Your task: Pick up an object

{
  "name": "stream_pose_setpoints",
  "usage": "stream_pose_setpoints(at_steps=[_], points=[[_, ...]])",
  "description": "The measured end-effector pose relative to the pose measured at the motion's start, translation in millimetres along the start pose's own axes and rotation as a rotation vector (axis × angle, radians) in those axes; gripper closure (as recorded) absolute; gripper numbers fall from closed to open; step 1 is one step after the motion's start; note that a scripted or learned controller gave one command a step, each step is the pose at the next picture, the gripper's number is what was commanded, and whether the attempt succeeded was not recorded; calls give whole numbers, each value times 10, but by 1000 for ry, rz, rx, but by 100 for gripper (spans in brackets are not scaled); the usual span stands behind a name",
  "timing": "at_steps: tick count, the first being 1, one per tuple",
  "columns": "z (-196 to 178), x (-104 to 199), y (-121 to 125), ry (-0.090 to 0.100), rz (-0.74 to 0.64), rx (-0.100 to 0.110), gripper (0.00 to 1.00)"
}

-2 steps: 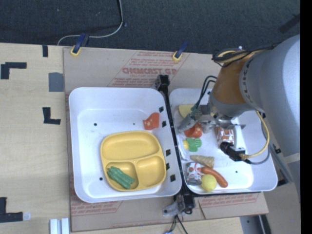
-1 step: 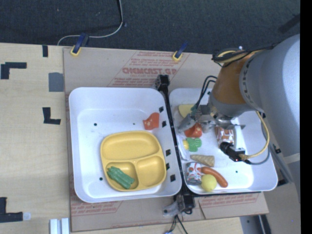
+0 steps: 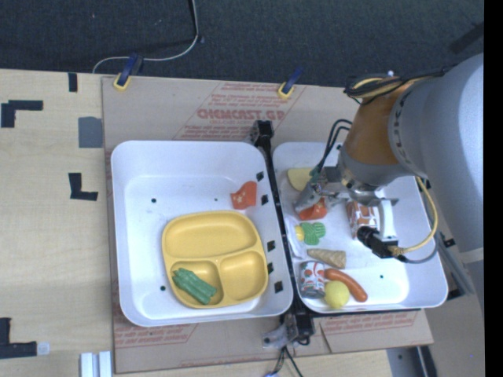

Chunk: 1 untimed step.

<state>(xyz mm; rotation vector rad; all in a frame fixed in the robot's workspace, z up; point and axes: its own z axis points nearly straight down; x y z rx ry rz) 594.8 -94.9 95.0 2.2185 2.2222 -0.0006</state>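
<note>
The gripper (image 3: pixel 318 197) hangs low at the right bin's (image 3: pixel 428 289) ten o'clock corner, over a red-orange toy (image 3: pixel 313 208), presumably its target. Its span cannot be told. Other toys crowd toward six o'clock; the left bin (image 3: pixel 141 171) carries a yellow tray (image 3: pixel 212 238).

"CHEMCAST GP" is printed in red, upside down, on the brown sheet (image 3: pixel 228 115) under the bins; smaller print is unreadable.
</note>
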Motion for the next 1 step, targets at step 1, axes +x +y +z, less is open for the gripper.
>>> stream_pose_setpoints(at_steps=[1], points=[[-956, 621, 121, 3, -7, -8, 100]])
